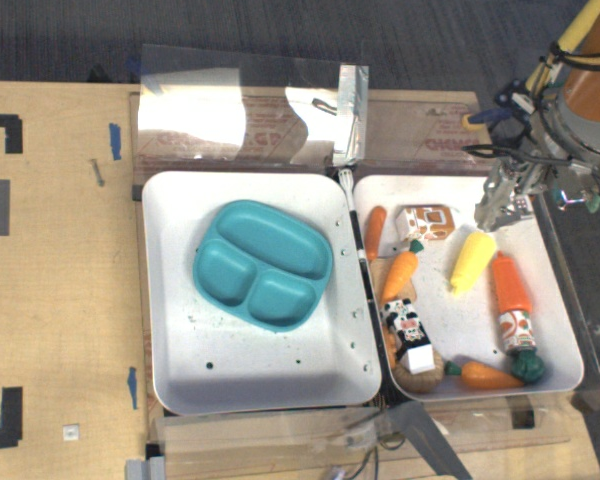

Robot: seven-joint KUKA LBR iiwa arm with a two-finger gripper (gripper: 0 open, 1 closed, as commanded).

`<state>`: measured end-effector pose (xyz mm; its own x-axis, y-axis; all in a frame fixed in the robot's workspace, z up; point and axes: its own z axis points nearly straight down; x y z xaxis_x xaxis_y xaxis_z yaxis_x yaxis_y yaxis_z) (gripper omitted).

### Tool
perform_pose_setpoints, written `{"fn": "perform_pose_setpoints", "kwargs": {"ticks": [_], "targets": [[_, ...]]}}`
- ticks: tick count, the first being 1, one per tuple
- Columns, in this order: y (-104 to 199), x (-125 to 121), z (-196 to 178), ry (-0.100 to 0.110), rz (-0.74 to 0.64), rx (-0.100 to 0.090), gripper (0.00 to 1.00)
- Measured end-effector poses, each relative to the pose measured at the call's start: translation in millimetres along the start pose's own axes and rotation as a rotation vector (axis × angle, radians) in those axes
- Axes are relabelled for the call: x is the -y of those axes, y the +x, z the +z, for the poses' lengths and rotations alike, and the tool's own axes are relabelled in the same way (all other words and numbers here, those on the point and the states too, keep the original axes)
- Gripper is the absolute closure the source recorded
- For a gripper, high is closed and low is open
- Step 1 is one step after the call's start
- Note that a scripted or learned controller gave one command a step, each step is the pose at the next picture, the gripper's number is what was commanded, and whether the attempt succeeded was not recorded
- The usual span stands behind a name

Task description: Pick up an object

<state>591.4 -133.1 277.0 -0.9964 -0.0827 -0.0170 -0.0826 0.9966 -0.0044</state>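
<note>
My gripper [502, 211] hangs over the far right corner of the right bin [565, 353], open with nothing between its fingers. Just below and to its left lies a yellow corn-like piece [472, 259]. An orange-red bottle [511, 300] lies to the right of the yellow piece. A brown and white small carton [426, 222] sits left of the gripper. Two carrots [400, 273] [375, 230] lie along the bin's left wall. A cow-patterned carton [407, 326] and a third carrot [488, 375] lie near the front.
The left bin [180, 368] holds a teal divided plate [265, 263]. A clear plastic sheet and a metal strip [351, 108] stand behind the bins. A brown round piece [421, 371] lies at the right bin's front left corner. Wooden bench top spreads to the left.
</note>
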Motion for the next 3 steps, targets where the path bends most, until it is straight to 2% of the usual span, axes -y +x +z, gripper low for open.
{"fn": "perform_pose_setpoints", "kwargs": {"ticks": [1,2,3], "targets": [[54.5,9.0,128.9,-0.008,-0.059,-0.02,1.0],[51.9,9.4,124.7,-0.004,-0.061,-0.012,0.0],[62.6,33.5,187.1,-0.002,0.004,-0.004,0.0]]}}
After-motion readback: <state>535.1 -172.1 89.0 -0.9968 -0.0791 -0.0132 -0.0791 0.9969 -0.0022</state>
